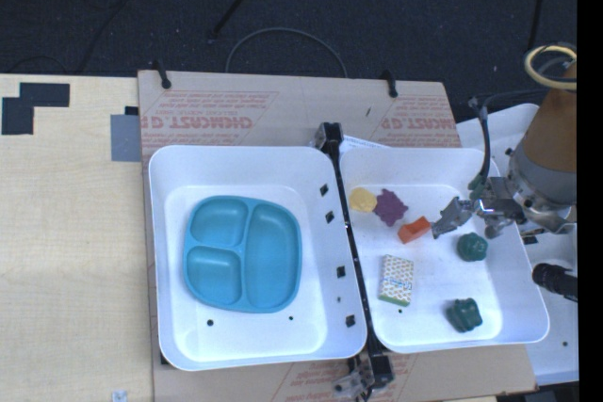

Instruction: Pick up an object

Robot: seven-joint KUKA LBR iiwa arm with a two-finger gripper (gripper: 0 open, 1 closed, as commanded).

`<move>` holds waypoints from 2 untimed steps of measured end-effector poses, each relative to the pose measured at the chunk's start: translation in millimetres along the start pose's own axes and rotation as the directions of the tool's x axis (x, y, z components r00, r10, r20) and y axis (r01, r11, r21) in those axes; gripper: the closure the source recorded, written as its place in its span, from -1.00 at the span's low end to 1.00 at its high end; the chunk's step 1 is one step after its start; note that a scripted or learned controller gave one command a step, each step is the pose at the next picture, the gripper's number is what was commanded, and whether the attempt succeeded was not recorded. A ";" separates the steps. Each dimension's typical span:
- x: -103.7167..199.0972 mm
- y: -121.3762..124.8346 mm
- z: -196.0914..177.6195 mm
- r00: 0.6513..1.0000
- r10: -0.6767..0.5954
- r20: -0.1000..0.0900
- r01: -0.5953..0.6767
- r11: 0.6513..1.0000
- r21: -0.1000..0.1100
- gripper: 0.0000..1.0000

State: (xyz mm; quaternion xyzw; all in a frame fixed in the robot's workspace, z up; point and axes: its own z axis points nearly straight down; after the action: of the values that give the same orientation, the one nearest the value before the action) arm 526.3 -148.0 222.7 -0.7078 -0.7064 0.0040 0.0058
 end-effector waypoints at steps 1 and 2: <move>-0.3 2.4 -6.0 1.000 -0.002 0.002 0.002 1.000 -0.012 -1.00; -4.3 3.7 38.7 1.000 -0.002 0.001 0.002 1.000 -0.006 -1.00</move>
State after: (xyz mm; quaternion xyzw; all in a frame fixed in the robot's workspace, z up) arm 529.4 -152.3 183.9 -0.7072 -0.7070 0.0021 0.0036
